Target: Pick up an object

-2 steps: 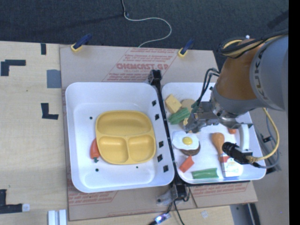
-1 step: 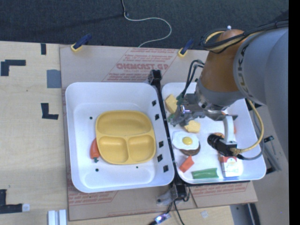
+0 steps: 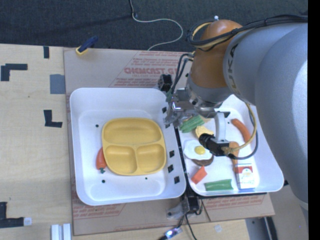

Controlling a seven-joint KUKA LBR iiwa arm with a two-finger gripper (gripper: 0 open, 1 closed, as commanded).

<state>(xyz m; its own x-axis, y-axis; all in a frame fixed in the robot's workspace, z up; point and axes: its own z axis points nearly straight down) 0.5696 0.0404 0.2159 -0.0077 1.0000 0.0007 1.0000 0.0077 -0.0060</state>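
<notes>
Two shallow white bins sit side by side on a sheet of brown cardboard [image 3: 145, 69] laid over the bench.

The left bin [image 3: 85, 149] holds a yellow divided tray [image 3: 134, 145] with one long compartment across its far side and two smaller ones across its near side. A small orange-red carrot-like piece [image 3: 100, 160] lies touching the tray's edge at 9 o'clock, partly tucked under it.

The right bin [image 3: 267, 169] holds the loose toy foods. A fried egg [image 3: 198, 150], white with a round yellow yolk, lies near the bin's left wall. At 6 o'clock from the egg is a small orange wedge [image 3: 199, 174], and further toward 6 o'clock a flat green bar [image 3: 218, 185]. Just beside the bar, at its 3 o'clock, is a small red-and-white carton [image 3: 245, 176]. An orange sausage-shaped piece [image 3: 240, 129] lies well apart from the egg, toward 2 o'clock. A green leafy piece [image 3: 191, 123] and a yellow piece [image 3: 202, 132] lie at 12 o'clock from the egg, under the tool.

The arm [image 3: 270, 79], grey with an orange band [image 3: 212, 59], reaches in from 3 o'clock, and its wrist covers the far part of the right bin. The gripper [image 3: 176, 111] hangs over the divide between the two bins, close above the green and yellow pieces. Whether it is open, closed or gripping any piece cannot be told: its tip is hidden among cables and housing. A black cable loop [image 3: 216, 145] hangs below the wrist, crossing over the egg's right edge.
</notes>
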